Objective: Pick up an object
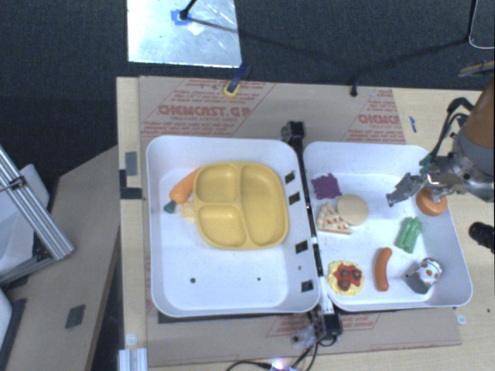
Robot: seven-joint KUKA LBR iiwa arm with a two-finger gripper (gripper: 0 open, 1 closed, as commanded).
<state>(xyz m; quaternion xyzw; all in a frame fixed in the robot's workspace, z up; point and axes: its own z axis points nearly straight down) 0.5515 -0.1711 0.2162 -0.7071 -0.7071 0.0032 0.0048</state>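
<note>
Gripper hangs over the right bin near its far right corner, and I cannot tell its state or whether it has hold of anything. Just beside it lies an orange round object. In the same bin are a green piece, a sausage, a grey metal item, a small pizza and purple grapes. The left bin carries a yellow divided tray and, touching it, a carrot.
</note>
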